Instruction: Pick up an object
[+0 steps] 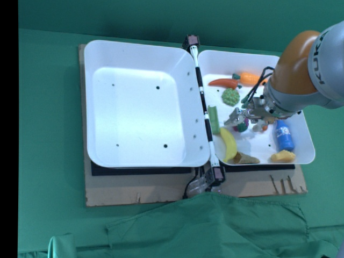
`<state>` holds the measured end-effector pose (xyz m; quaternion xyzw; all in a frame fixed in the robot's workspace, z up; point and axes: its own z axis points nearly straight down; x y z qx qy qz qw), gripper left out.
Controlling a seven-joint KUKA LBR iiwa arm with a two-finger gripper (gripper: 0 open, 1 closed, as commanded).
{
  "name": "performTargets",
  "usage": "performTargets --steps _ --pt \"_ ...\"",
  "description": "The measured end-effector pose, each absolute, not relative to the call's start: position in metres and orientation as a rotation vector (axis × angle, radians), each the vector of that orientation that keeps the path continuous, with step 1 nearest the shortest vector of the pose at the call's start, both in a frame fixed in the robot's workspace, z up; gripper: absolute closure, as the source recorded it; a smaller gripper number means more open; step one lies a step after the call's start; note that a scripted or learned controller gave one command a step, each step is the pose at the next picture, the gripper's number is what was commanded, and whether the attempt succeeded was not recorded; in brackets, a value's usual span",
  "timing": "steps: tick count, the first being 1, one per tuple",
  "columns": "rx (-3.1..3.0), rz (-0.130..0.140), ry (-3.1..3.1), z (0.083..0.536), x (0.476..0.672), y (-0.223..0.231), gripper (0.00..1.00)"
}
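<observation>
Banana (pixel 228 144) lies in the right bin (pixel 303 136), just below and slightly left of your gripper (pixel 240 118), its long axis running up-down along the bin's left wall. From the overhead camera, the gripper hovers low at mid-bin over a small dark purple toy (pixel 242 126); whether it is spread or pressed together, you cannot tell. A green cucumber (pixel 214 119) sits just left, a blue bottle (pixel 284 135) to the right, carrots (pixel 236 80) beyond.
</observation>
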<state>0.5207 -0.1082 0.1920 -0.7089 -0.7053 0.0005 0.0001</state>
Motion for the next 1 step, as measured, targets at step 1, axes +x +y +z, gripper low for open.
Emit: performTargets --steps 1 --pt "-2.235 -0.005 -2.218 0.2046 0.5226 -0.1092 1.0"
